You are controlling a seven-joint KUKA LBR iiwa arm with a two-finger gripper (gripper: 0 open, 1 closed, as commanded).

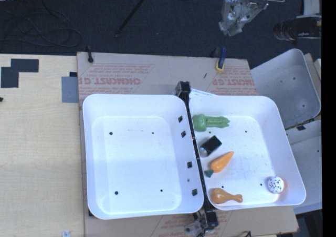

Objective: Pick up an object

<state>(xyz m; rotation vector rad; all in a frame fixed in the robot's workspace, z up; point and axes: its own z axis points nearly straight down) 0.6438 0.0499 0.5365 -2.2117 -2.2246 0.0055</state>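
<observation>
My gripper [232, 19] hangs high at the back, above the dark floor and well beyond the right bin [286, 135]. Inside that bin, near the divider, lie a green toy [210, 122], a small black block [211, 144] and an orange carrot [222, 162]. A yellow-orange gourd-shaped toy [226, 196] rests at the front edge. A white spotted ball [275, 184] sits in the front right corner. None of these is near the gripper.
The left bin [86, 125] stands beside the right one on a cardboard sheet [131, 75]. A yellow-and-blue clamp [220, 61] sits at the cardboard's back edge. A grey panel [294, 81] lies to the right.
</observation>
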